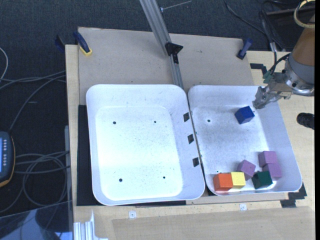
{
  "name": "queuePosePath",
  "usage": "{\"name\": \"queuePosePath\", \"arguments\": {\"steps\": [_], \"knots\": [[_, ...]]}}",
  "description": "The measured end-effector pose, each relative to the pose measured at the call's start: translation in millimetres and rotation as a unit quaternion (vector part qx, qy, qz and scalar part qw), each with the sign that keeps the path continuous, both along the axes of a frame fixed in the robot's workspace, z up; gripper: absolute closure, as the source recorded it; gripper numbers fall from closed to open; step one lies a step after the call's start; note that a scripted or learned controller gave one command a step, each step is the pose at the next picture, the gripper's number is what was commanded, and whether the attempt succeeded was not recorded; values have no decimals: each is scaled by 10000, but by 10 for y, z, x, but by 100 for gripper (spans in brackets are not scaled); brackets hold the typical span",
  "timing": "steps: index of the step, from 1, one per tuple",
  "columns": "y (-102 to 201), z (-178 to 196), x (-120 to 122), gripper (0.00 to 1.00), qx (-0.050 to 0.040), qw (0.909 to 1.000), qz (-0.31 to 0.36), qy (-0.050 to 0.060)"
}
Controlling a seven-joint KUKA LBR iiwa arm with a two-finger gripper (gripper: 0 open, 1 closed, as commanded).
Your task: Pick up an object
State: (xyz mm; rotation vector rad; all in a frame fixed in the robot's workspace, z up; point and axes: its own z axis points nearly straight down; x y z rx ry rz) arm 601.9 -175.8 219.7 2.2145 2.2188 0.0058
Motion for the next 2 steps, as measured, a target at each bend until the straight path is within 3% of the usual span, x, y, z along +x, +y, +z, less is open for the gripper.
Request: {"name": "queuePosePath", "arguments": {"steps": [1, 2], "knots": [[-32, 651, 1, 100, -4, 10000, -2, -11], [436, 633, 97, 100, 13, 10000, 19, 20]]}}
